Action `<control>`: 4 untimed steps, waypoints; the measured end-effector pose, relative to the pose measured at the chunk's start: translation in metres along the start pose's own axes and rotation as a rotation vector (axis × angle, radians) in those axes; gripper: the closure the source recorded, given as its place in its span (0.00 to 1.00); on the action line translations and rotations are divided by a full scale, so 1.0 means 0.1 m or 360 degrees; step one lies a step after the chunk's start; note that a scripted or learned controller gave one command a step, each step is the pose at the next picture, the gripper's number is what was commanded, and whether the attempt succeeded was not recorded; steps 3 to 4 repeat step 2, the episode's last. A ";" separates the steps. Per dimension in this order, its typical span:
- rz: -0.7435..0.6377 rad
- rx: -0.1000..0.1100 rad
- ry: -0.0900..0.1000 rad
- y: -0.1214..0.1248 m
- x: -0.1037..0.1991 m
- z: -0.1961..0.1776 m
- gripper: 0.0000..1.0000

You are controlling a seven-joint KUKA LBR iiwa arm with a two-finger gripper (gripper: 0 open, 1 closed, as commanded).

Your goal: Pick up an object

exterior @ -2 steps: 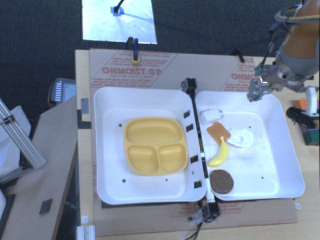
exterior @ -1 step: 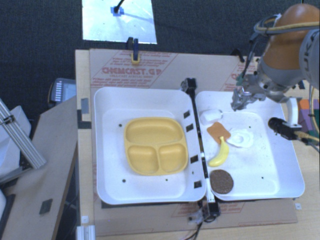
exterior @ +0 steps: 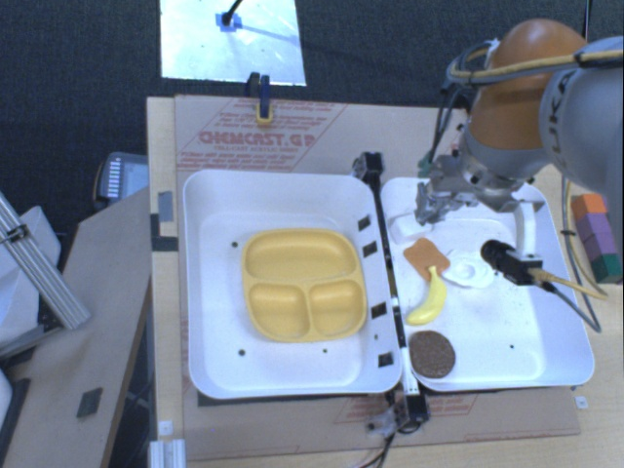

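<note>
A: What is carried by the worktop (exterior: 159, 135)?

B: 2 shallow white bins are set side by side on it. A yellow tray (exterior: 297, 284) with 3 compartments is laid near the middle of the left bin (exterior: 214, 222).

A: Where are the objects that could be picked found?

B: 4 are seen in the left half of the right bin (exterior: 507, 344). An orange flat piece (exterior: 426, 255) is laid near the bin's left wall. A banana (exterior: 430, 298) is placed just in front of it, and its upper end is close to or touching that piece. A brown disc (exterior: 432, 353) is set near the front-left corner, apart from the banana. A white flat piece (exterior: 469, 272) is laid just right of the banana's upper end.

A: Where is the end effector (exterior: 429, 209) located?

B: It is held over the back-left part of the right bin, just behind the orange flat piece. Whether it is open or closed cannot be told, and whether the bin floor is touched cannot be told either.
</note>
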State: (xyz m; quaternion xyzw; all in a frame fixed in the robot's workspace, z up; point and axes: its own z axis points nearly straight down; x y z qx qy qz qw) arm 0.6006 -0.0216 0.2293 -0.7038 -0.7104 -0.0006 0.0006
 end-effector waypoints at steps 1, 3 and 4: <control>-0.0001 -0.0001 0.0001 -0.04 0.54 0.06 1.00; 0.0001 0.0002 -0.0001 -0.25 0.95 0.11 1.00; 0.0001 0.0002 -0.0001 -0.25 0.95 0.11 1.00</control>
